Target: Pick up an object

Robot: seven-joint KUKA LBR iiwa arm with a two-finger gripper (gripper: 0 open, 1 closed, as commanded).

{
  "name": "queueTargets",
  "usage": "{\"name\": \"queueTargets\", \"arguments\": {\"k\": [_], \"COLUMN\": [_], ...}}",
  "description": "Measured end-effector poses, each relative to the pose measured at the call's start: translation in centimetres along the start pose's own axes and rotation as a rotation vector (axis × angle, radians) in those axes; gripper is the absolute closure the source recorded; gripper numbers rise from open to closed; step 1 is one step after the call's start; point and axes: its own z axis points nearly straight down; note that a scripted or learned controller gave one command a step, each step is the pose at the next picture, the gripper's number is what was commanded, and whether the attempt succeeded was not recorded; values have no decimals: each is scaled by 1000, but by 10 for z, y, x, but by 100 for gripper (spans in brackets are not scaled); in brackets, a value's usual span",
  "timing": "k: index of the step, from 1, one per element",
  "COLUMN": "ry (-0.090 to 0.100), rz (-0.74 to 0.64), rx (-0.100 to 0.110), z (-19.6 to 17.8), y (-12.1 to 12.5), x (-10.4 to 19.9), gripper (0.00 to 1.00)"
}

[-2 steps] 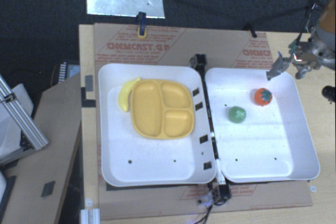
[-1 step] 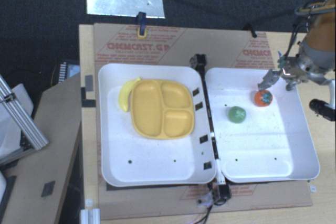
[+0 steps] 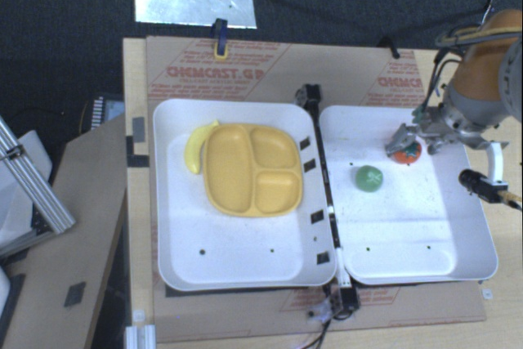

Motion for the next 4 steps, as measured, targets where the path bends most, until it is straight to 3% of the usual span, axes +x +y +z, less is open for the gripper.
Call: {"name": "queueTargets", "arguments": {"k": [1, 2, 4], "ry": [-1, -2, -3], "rz": [1, 1, -3], "rx": [-1, -7, -12], "z": [52, 38, -87], "y": [0, 2, 8], "x": [1, 0, 11], "gripper": [0, 100, 100]}}
